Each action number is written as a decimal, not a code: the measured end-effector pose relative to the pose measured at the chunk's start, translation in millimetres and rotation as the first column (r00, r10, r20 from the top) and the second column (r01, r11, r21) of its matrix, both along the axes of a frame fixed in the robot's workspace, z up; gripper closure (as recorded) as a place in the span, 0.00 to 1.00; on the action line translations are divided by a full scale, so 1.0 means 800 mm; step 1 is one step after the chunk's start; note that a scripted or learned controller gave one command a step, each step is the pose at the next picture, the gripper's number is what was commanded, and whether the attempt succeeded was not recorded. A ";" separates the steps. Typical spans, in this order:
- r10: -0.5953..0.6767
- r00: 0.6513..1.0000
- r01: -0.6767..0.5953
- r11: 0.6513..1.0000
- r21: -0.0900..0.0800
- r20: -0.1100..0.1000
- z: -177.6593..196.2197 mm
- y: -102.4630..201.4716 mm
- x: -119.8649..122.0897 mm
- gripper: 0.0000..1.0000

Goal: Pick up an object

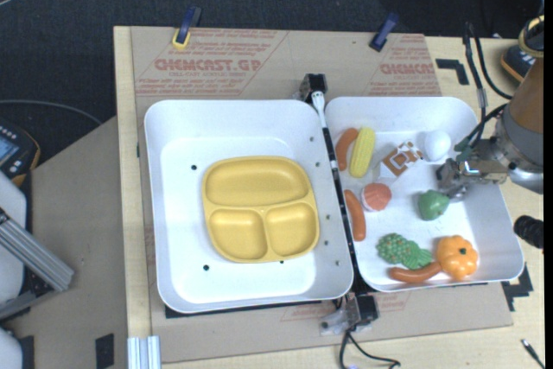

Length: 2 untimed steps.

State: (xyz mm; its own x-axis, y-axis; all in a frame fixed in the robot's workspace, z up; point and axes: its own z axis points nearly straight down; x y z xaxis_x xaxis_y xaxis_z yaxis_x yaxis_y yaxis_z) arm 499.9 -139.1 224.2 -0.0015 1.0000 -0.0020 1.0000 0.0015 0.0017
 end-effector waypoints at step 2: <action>0.005 1.000 -0.005 1.000 0.002 -0.001 -0.017 0.108 0.097 1.00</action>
